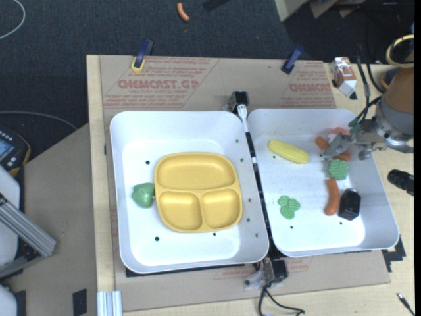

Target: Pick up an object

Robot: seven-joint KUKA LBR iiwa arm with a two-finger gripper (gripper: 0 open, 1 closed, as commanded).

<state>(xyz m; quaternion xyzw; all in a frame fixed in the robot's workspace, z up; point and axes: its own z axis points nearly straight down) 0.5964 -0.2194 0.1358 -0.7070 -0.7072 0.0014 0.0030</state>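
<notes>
My gripper [346, 147] hangs low over the far right corner of the right bin [302, 232], with the arm coming in from the right. Small orange-red pieces [322, 142] lie right beside and partly under it. Just in front of it sits a green bumpy piece [338, 169]. Further toward the front lie an orange sausage [331, 197] and a black block [349, 205]. A yellow corn cob [288, 151] rests at the bin's far left, and a green leafy piece [288, 207] lies near its middle.
The left bin [122, 143] holds a yellow divided plate [197, 191] with a green lump [143, 194] at its left side. Blue clamps [141, 54] [292, 59] grip the bench's far edge. Cables run at the right.
</notes>
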